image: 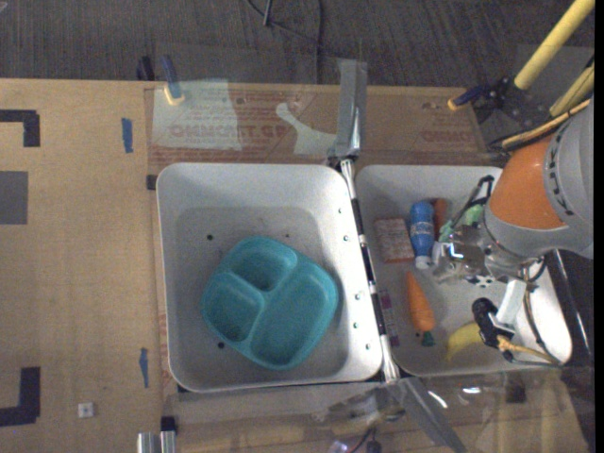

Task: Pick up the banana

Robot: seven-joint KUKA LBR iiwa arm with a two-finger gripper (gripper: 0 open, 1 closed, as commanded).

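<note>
The yellow banana [462,340] lies near the front edge of the right bin [396,182], just right of an orange carrot [420,307]. My gripper [457,259] hangs over the middle of that bin, up and slightly left of the banana and close beside a blue bottle [422,229]. The arm's orange band [527,198] sits above it to the right. A black part of the wrist [487,320] with a cable lies right beside the banana. I see nothing held by the gripper.
A pink packet [392,239] lies left of the bottle, and a small red item [440,209] behind it. The left bin [189,196] holds a teal divided tray [271,302]. A metal divider [359,253] separates the bins.
</note>
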